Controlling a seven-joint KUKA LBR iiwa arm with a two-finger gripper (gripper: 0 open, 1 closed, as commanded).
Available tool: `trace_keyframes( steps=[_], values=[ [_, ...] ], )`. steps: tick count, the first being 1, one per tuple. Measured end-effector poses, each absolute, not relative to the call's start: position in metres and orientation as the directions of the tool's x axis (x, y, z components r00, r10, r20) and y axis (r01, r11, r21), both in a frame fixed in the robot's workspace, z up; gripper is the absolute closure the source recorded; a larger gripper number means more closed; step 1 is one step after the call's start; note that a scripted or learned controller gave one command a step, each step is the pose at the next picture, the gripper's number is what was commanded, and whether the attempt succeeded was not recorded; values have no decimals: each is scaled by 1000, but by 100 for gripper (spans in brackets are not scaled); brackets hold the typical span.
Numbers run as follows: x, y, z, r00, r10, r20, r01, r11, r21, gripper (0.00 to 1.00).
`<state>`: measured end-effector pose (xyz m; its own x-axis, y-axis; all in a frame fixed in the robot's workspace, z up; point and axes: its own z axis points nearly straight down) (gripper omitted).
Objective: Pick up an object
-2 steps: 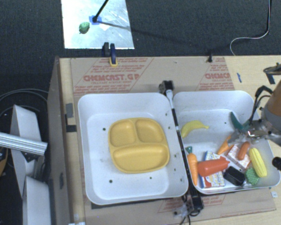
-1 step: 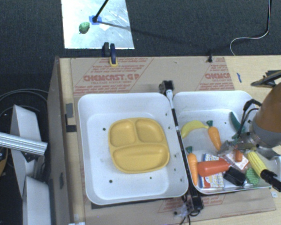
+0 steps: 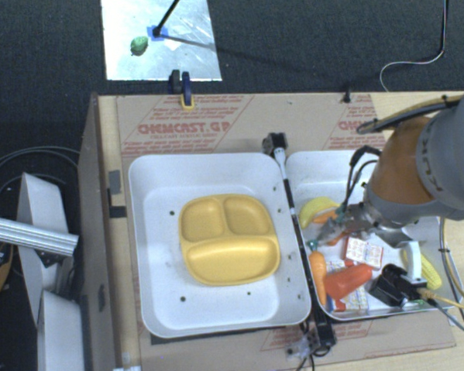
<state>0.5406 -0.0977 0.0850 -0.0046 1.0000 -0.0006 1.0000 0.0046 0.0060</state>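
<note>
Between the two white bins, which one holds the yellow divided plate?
The left bin holds the yellow divided plate. The right bin, where the arm reaches in, holds a jumble of small items, including a carrot.

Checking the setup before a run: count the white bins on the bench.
2. The left bin holds a yellow divided plate. The right bin beside it holds a pile of toy items, partly covered by the arm. No further bins appear on the bench.

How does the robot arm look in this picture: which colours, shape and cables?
The arm is thick and rounded, grey, with a wide orange band above the wrist. A thin black cable loops beside the band. The wrist part below it is grey metal.
</note>
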Motion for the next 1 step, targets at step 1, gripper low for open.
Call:
trace_keyframes(
  steps=[1],
  values=[
    [577,-109,85,-4,1000,0,1000,4,2,0]
  ],
)
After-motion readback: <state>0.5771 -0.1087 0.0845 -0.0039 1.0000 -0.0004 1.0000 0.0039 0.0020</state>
